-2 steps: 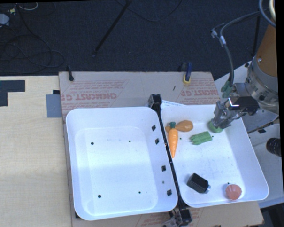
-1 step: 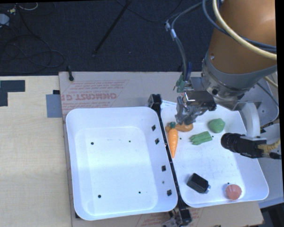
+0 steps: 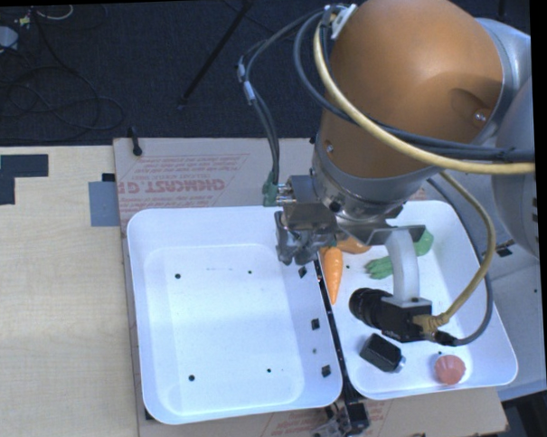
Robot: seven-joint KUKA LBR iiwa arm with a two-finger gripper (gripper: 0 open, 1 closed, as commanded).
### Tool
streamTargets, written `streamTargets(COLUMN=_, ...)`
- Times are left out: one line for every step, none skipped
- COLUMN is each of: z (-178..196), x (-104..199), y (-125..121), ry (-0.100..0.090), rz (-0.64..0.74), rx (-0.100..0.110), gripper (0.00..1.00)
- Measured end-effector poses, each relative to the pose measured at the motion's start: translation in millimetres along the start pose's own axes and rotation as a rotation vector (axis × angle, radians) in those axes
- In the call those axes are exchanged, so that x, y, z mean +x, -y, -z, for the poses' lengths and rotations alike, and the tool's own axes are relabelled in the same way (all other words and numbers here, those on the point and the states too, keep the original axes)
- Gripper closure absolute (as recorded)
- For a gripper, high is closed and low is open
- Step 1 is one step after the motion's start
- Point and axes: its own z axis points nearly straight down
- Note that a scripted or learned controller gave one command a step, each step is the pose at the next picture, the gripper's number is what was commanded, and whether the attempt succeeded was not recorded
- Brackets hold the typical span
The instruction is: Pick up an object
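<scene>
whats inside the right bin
In the right bin: an orange carrot, green pieces, a black block, a pink ball. The arm covers its upper part.

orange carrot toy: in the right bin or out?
In. The orange carrot toy lies inside the right white bin, by the divider at its left wall.

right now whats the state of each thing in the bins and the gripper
gripper: low over the divider between the bins, fingers unclear
toy carrot: lying in right bin, beside the gripper
green pieces: lying, partly hidden by the arm
black block: lying flat
pink ball: resting near the front corner
left bin: white, upright
</scene>
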Motion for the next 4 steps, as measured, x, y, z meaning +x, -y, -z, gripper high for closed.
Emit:
streamTargets(z=87, x=89, y=-1, ry=-0.004, rz=0.000, rx=-0.011, gripper=1.00)
streamTargets(z=110, x=83, y=-55, ry=0.001, rz=-0.010, rx=-0.006, gripper=1.00)
streamTargets(z=105, x=83, y=-97, ry=0.002, rz=-0.010, rx=-0.004, gripper=1.00)
streamTargets(z=110, x=82, y=-92, ry=0.001, rz=-0.008, rx=-0.004, gripper=1.00)
